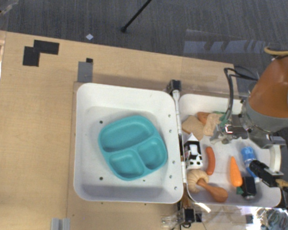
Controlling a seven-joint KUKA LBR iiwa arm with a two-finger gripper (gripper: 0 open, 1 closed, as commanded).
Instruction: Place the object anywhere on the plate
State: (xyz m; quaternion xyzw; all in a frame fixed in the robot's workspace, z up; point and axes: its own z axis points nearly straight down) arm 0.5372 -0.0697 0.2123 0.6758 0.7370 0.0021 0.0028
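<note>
wooden bench, teal plate (131, 147) in left bin (82, 131); gripper (226, 130) over right bin (272, 198), grip unclear; no legible writing.

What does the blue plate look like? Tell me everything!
The plate is turquoise and looks like smooth plastic, with rounded corners and three sunken compartments: one long, two smaller. It lies flat, turned at a slant, in the middle of the left white bin. It rests on the bin's floor, and no food is on it.
</note>
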